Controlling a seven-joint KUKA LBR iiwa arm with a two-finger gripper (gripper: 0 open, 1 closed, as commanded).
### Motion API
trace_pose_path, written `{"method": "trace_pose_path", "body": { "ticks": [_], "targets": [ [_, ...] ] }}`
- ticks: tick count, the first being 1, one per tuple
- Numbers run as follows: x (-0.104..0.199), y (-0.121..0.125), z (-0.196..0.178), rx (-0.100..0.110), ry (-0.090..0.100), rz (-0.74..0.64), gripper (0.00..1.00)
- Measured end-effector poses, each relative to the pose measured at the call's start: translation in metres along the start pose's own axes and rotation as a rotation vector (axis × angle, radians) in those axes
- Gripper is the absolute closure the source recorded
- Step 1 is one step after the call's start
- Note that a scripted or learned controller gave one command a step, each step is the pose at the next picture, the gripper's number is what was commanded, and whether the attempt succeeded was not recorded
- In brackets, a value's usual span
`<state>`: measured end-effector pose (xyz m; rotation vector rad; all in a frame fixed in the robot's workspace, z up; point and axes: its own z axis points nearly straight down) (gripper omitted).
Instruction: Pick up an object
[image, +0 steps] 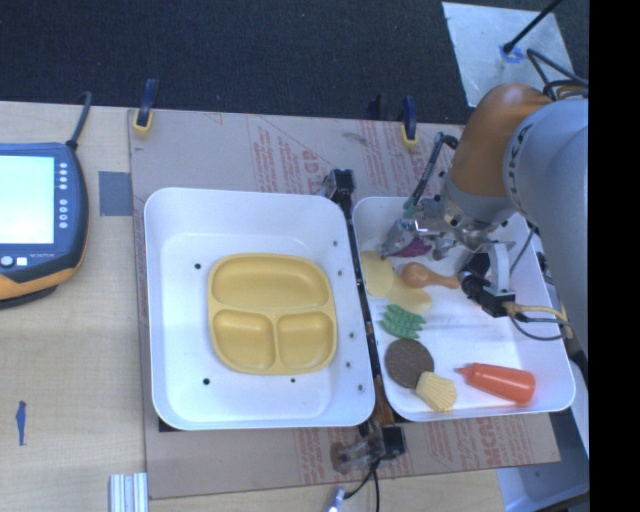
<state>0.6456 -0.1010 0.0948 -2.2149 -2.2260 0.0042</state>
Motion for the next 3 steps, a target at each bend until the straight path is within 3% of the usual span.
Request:
{"method": "trace_pose_path", "body": {
  "ticks": [3],
  "targets": [
    [-0.05, 0.011, 0.002, -0.004, 0.0, 0.003, 0.0]
  ]
}}
